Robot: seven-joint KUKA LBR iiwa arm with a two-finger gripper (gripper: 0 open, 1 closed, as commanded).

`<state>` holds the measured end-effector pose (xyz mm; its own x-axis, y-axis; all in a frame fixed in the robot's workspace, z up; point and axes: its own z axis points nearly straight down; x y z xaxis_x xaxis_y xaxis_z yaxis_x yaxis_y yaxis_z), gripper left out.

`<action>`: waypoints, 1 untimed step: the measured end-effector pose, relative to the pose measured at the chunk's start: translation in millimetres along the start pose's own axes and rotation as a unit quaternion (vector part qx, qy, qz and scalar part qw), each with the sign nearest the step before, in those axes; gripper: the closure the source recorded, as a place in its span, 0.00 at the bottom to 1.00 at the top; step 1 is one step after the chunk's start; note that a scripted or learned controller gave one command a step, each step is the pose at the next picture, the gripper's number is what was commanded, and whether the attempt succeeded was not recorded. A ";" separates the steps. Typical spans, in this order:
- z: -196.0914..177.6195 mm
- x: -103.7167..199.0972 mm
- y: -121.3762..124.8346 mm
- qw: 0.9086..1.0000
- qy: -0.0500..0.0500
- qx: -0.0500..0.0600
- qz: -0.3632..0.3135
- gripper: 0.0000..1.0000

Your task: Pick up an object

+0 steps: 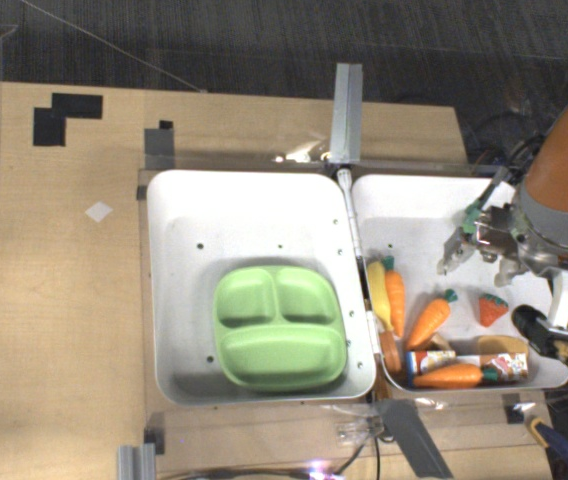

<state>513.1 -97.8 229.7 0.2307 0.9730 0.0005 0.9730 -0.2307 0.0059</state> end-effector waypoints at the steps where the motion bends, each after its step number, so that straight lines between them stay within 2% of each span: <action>1: 88.8 -17.4 -1.8 1.000 0.000 0.003 -0.010 0.00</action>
<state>507.8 -114.4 140.9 0.2111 0.9775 0.0006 0.9775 -0.2111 -0.0002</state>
